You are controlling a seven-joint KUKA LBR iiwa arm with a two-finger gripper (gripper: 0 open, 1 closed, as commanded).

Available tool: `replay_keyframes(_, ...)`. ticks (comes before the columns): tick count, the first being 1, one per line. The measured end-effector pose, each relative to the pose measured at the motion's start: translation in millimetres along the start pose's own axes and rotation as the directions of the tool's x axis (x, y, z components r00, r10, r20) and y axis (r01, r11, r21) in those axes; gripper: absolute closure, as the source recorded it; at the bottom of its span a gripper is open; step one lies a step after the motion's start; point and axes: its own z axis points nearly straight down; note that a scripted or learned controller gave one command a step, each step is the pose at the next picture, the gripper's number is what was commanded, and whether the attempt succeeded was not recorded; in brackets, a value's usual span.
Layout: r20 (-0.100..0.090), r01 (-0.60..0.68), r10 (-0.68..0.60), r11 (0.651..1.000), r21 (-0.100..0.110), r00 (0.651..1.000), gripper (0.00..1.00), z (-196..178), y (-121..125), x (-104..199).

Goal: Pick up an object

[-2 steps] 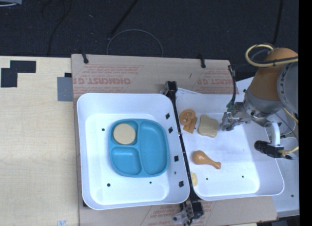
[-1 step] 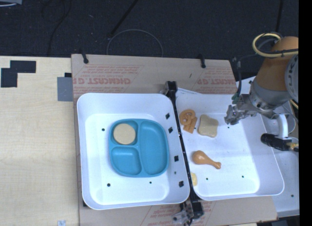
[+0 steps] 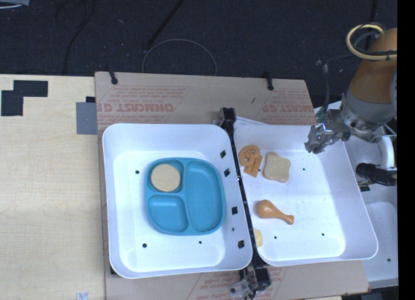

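Camera view: gripper [image 3: 318, 139] sits at the far right edge of the right bin [image 3: 353, 227], up near its top rim, arm [image 3: 371, 85] coming in from the right. Can't tell how far it's open, too small and dark, and nothing shows in it, so I'd say it's got no object.

Candidates all in the right bin: pretzel [image 3: 249, 159] touching or just beside the bread [image 3: 277, 168] near the top left, drumstick [image 3: 273, 212] lower down mid-bin, and a small yellow bit [image 3: 258, 238] tucked against the divider, partly hidden. Left bin [image 3: 123, 253] holds a blue tray [image 3: 185, 196] w/ a cookie [image 3: 165, 177] in its top left compartment.

Risks from here, as I judge it:
- Gripper is well apart from every item; closing at this spot prob grabs air or clips the bin wall.
- Pretzel + bread crowd each other, so a descent between them could shove one aside.
- Drumstick is rounded w/ a thin end, so could roll or squirt out.
- Yellow bit hugs the divider, leaving no room on that side.
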Motion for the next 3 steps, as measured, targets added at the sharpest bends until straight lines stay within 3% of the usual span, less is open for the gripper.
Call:
replay_keyframes(1, 0.001, 0.003, -0.003, 1.000, 0.000, 1.000, 1.00, -51, 6, -8)
replay_keyframes(3, -0.003, 0.002, -0.002, 1.000, 0.008, 1.000, 1.00, -51, -18, 84)
